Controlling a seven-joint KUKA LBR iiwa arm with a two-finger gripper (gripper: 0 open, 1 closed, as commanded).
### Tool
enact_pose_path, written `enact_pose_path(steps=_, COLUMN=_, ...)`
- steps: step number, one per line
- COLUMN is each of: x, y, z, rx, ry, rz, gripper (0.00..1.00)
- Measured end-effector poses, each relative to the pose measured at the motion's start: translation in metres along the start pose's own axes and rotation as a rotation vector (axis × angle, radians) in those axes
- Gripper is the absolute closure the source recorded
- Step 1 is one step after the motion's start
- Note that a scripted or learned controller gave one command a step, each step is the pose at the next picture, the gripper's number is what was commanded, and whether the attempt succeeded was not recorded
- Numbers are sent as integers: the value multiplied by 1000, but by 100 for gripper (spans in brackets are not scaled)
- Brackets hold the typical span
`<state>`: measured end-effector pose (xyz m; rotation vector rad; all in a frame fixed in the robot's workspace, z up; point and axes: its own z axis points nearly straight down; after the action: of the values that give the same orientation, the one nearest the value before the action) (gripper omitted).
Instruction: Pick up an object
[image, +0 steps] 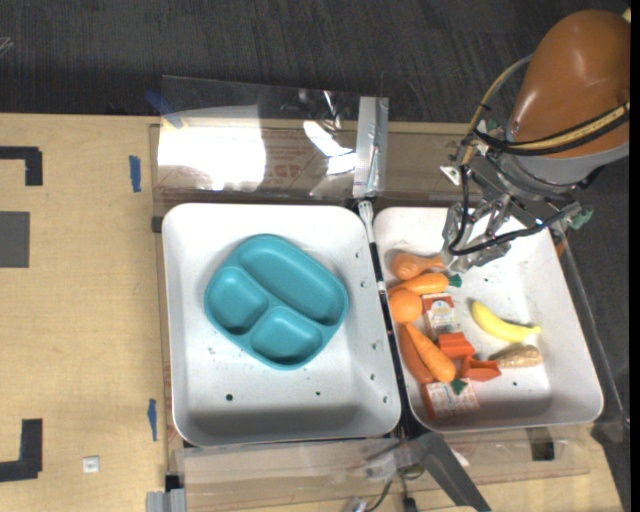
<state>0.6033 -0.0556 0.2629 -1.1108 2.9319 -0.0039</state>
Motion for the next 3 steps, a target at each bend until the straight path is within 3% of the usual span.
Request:
enact_pose_path(steps=1, x=-76, y=-6, z=31, rx=-3, ry=-3, rz=-109, gripper=100)
enact_pose_path(steps=2, x=-51, y=-41, z=15, rx=3, ry=-5, rz=-209, gripper=100)
enact_pose_path(steps=3, x=-104, y=21, z=32, rx=-6, ry=-3, rz=-167, gripper=100)
